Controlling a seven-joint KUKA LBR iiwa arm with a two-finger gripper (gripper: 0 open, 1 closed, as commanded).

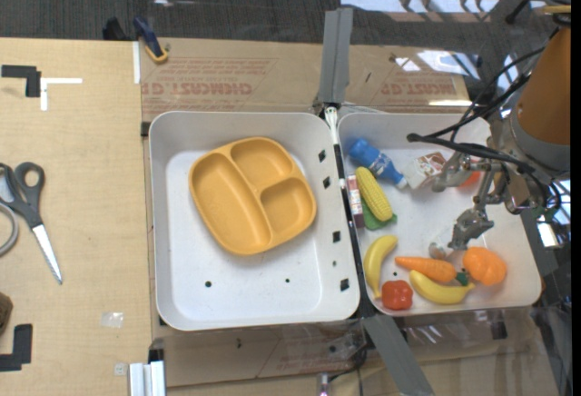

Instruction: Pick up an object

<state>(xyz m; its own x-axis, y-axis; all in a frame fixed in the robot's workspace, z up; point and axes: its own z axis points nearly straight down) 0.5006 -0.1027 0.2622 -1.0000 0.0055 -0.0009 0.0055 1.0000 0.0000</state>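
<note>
Orange band [549, 94], black cables [490, 94], metal gripper [467, 226]

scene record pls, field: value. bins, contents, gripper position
left bin: holds a yellow divided plate
right bin: holds toy food and the gripper
gripper: low over the right bin, above the carrot; grasp state unclear
blue bottle: upper left of right bin
corn cob: below the bottle
bananas: one at the left wall, one at the front
carrot: between the bananas
tomato: front, beside the front banana
orange fruit: front right
bench: scissors lie left of the bins
</note>
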